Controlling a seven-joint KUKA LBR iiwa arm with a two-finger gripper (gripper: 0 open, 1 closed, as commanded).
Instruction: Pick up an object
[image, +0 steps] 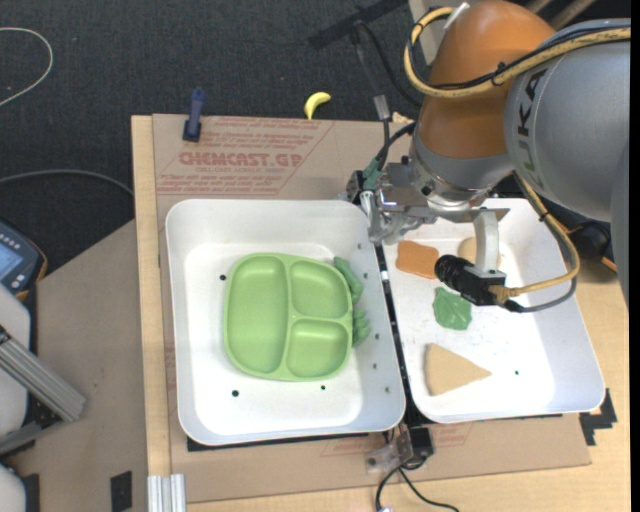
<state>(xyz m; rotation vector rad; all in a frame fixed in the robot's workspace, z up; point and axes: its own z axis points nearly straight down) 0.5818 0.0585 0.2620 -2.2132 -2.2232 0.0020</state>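
Pincer of mine hangs over the bins' shared wall; finger state cannot be determined. Orange block lies just right; green lump and tan wedge beyond.

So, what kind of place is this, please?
Probably a robotics lab bench: a grey arm with an orange band reaches over two white bins on cardboard, with loose cables on the dark floor.
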